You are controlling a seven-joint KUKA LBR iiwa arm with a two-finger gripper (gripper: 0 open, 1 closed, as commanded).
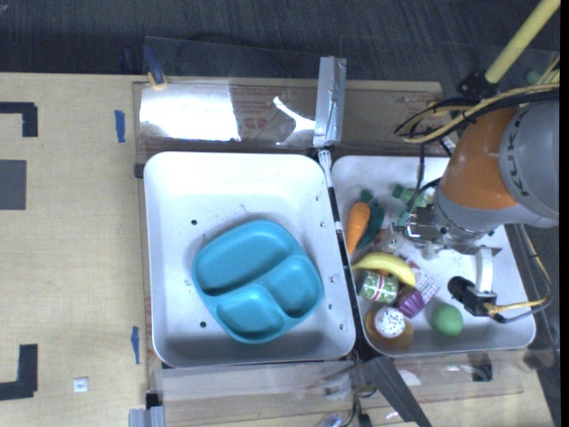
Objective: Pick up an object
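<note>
On my left sits the left bin point(169, 185), carrying a blue divided plate point(256, 278) with three compartments, and nothing there is what I am working over at the moment. Crossing the divider into the right bin point(516, 278), the candidates crowd the near-left part: a toy carrot point(356, 225) lying along the bin's left wall, a banana point(384, 266) just below it, a small red-and-green can point(378, 286) touching the banana's underside, a purple piece point(410, 302) beside the can, a round brown-rimmed item point(389, 324) at the front, and a green ball point(447, 319) standing a little apart to the right. My gripper point(427, 229) hangs over the middle of this bin, just right of the carrot and above the banana, and from this angle I cannot tell how it is set, since my own wrist covers it. To do this well, I judge I should pick one item with free space on both sides; the banana is nearest, yet the can crowds it, so I should straddle its narrow width and descend straight. The green ball looks easier to isolate, though it may roll away.
</note>
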